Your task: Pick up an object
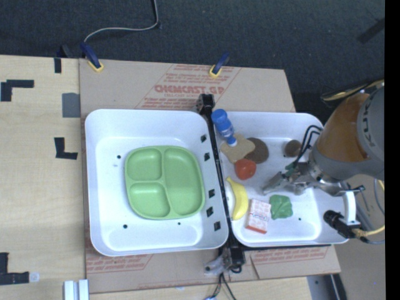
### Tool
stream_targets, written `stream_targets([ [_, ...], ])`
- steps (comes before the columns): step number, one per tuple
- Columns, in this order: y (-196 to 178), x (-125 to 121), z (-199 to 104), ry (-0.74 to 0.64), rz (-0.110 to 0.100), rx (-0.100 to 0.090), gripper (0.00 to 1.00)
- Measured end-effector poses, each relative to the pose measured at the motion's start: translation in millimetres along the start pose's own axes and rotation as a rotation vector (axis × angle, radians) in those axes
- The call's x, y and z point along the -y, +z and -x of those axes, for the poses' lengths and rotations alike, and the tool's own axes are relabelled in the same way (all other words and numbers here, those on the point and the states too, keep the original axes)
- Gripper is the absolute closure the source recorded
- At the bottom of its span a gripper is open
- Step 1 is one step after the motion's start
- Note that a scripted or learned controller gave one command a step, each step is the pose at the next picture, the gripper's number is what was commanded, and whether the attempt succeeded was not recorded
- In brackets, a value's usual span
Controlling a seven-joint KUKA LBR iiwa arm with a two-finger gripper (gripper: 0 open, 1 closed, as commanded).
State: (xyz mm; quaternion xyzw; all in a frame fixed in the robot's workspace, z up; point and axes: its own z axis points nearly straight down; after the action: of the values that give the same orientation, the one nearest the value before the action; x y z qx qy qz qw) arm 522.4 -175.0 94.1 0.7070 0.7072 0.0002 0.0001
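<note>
The right bin [306, 231] holds a blue-capped bottle [224, 127] lying by the divider, a brown flat piece [248, 149], a red ball-like object [245, 168], a yellow banana [238, 198], a small red-and-white packet [259, 215], a green crumpled object [281, 206] and a small brown round thing [292, 147]. My gripper [273, 184] reaches in from the right, low over the bin floor between the red object and the green one. Nothing shows between its fingers.
The left bin [103, 167] holds a green divided plate [165, 182]. A black divider with clips [212, 167] separates the bins. Both sit on cardboard [187, 86] over a wooden bench. The arm's grey and orange wrist [347, 136] hangs over the right bin's right side.
</note>
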Motion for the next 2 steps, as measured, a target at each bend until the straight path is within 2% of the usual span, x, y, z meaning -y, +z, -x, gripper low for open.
stream_targets([
  [1, 7, -87, -60, 0.005, 0.01, 0.014, 0.0],
  [2, 8, -143, -63, 0.005, -0.009, 0.022, 0.0],
])
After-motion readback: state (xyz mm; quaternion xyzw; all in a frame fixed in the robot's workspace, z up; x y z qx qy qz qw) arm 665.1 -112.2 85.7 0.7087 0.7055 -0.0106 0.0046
